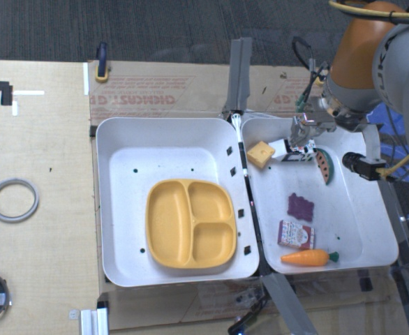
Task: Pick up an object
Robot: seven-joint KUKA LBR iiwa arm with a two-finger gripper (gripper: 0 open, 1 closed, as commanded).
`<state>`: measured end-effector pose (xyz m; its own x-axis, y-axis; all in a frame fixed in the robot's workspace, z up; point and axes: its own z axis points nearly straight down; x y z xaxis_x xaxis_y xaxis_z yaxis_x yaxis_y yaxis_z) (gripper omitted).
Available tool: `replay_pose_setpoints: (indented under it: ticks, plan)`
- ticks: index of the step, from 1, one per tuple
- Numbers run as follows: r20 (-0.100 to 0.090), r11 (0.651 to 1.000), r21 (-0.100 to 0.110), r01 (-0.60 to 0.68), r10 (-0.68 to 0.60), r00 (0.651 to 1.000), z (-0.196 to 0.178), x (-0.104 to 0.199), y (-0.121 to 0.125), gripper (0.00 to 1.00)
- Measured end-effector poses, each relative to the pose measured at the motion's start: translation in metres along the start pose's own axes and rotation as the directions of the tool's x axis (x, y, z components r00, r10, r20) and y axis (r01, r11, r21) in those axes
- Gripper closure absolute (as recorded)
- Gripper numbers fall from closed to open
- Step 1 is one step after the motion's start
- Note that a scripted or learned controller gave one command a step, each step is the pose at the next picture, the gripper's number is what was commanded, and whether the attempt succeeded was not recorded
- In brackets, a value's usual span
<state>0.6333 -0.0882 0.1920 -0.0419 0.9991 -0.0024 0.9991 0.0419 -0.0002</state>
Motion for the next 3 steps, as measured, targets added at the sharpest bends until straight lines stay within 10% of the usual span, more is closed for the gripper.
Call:
replay_pose_setpoints:
  ticks: [1, 2, 3]
  plan:
    - [0.0, 1.0, 0.001, -0.001, 0.001, 1.0, 0.001, 0.0, 0.0, 0.0]
    - [0.0, 1.0, 0.001, -0.001, 0.001, 1.0, 0.001, 0.0, 0.0, 0.0]
    - [-0.001, 0.993, -0.001, 0.118, -0.118, 0.993, 0.099, -0.084, -0.008, 0.0]
